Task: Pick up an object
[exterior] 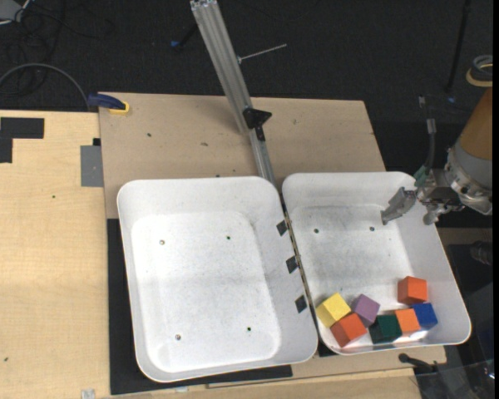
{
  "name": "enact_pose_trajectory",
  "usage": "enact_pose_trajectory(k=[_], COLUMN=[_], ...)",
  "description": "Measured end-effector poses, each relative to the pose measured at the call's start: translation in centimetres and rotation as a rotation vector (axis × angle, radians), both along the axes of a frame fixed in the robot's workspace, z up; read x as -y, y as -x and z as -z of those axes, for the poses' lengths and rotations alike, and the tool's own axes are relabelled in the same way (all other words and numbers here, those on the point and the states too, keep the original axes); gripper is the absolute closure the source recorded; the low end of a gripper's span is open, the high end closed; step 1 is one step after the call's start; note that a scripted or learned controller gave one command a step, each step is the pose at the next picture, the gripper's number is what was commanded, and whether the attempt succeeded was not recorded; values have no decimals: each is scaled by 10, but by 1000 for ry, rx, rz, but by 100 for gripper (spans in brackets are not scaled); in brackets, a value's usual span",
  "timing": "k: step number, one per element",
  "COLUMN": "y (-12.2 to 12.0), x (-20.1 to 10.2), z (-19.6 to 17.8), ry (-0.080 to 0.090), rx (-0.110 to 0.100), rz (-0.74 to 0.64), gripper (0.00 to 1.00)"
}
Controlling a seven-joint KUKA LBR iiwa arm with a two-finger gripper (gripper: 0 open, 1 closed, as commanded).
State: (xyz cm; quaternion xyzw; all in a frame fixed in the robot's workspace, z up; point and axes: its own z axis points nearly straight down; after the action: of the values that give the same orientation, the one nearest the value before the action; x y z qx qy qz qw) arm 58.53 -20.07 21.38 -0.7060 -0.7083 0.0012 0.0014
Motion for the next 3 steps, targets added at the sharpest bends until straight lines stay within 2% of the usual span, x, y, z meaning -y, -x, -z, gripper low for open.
enact_pose_trajectory(k=[1, 2, 3], y=[3, 55, 91], x=[-38, -94, -108], z=[-257, -333, -327], ry=[2, 0, 0], rx=[11, 11, 1], rz=[1, -1, 2], gripper=[0, 0, 0])
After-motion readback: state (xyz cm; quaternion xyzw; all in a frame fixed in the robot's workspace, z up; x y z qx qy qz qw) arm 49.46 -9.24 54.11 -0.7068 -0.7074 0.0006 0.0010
